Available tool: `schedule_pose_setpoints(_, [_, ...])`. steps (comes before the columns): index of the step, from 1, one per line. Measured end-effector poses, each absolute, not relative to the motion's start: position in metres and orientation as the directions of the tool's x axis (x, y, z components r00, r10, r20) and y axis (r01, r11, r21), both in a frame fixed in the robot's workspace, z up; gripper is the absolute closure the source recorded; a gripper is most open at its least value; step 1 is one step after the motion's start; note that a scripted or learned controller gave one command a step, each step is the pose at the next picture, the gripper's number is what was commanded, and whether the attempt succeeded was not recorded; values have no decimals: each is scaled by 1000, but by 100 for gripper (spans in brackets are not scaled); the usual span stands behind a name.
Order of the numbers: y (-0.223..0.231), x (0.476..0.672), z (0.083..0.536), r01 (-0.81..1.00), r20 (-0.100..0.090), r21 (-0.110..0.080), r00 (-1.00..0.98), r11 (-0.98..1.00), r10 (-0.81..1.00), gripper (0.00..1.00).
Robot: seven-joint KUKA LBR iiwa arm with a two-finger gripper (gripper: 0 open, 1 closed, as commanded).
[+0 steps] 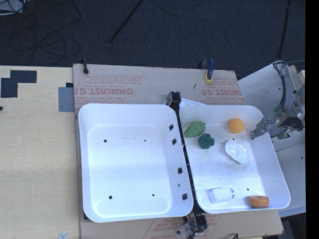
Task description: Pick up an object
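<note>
The right bin (pixel 271 159) holds several small objects: a light green leafy piece (pixel 194 129), a dark green lump (pixel 206 141), an orange ball (pixel 236 125), a white rounded piece (pixel 236 151), a white block (pixel 221 194) and an orange ring-like piece (pixel 258 201). My gripper (pixel 263 129) hangs at the bin's right rim, just right of the orange ball, with nothing visibly between its fingers. The arm's body reaches in from the right edge.
The left bin (pixel 89 158) lies beside the right one, with a black divider clamp (pixel 180 153) between them. Both rest on a cardboard sheet (pixel 124 86) on the wooden bench. A blue-and-yellow clamp (pixel 210 70) stands at the cardboard's back edge.
</note>
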State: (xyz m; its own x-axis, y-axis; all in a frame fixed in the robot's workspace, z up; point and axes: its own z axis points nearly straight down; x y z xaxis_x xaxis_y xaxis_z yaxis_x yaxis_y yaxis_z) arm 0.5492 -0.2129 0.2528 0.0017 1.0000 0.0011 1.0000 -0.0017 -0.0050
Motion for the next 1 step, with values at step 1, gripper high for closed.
schedule_pose_setpoints(1, [-212, 555, 83, 1000, 2, -3, 0, 0, 1000, 0])
